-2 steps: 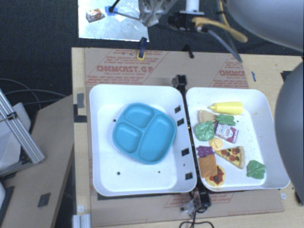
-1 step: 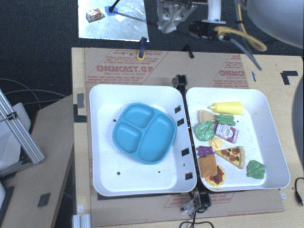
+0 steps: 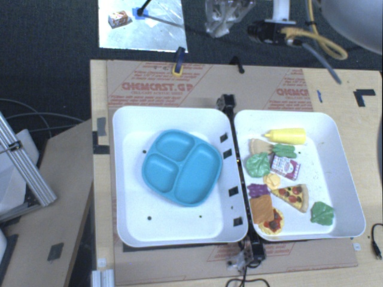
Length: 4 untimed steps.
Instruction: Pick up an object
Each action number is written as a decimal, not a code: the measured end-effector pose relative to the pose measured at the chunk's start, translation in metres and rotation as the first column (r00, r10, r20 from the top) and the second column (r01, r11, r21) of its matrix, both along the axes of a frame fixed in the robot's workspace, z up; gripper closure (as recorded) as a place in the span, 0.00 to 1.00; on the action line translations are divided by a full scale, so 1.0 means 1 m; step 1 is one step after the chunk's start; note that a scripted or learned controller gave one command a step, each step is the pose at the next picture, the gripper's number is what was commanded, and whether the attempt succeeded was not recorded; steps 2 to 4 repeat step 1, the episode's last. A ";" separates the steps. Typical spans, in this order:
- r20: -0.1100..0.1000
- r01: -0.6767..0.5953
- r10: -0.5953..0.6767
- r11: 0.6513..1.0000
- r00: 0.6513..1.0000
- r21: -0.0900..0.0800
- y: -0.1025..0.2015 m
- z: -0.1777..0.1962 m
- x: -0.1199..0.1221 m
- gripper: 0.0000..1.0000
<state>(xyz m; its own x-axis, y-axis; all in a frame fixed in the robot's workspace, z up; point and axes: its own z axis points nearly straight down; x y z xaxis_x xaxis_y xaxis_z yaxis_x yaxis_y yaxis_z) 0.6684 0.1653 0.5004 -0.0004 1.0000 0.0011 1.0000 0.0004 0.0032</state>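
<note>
Yellow bottle (image 3: 286,136) lay at the right bin's (image 3: 341,160) far edge; toys crowded beside it, so I feared a glancing miss. Gripper (image 3: 224,11) hung high; grip state unclear.

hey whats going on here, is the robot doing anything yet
Not yet. The gripper hangs high above the back of the bench, away from both bins. The left bin holds a blue divided plate. The right bin holds toy food: a yellow bottle, a pizza slice, green leafy pieces and a small maroon packet, all untouched.
</note>
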 end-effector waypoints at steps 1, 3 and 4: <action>0.000 0.000 0.000 1.000 1.000 0.000 -0.008 0.025 0.000 1.00; 0.000 0.000 0.000 1.000 1.000 0.000 -0.008 0.025 0.000 1.00; 0.000 0.000 0.000 1.000 1.000 0.000 -0.008 0.025 0.000 1.00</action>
